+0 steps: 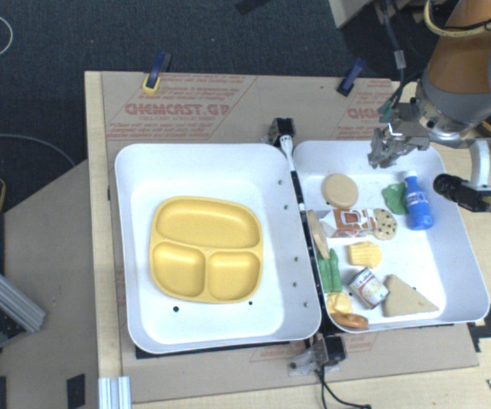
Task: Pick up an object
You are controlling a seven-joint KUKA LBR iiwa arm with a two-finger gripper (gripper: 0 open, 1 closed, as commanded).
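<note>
My gripper point(387, 153) hangs over the far edge of the right bin point(459, 271), with nothing visibly in it. Just below it lie a round tan bun point(341, 190), a green piece point(394, 197) and a blue bottle point(416, 203). Further forward are a red-and-white packet point(355, 221), a chip cookie point(385, 224), a yellow ridged chip point(364, 252), a small can point(367, 286) and a tan wedge point(407, 298). A green pod point(331, 271) and a tan stick point(317, 233) lie along the bin's left wall.
The left bin point(135, 194) holds a yellow divided plate point(205, 247). A black clamp point(281, 130) sits where the two bins meet at the back. Brown board surrounds both bins.
</note>
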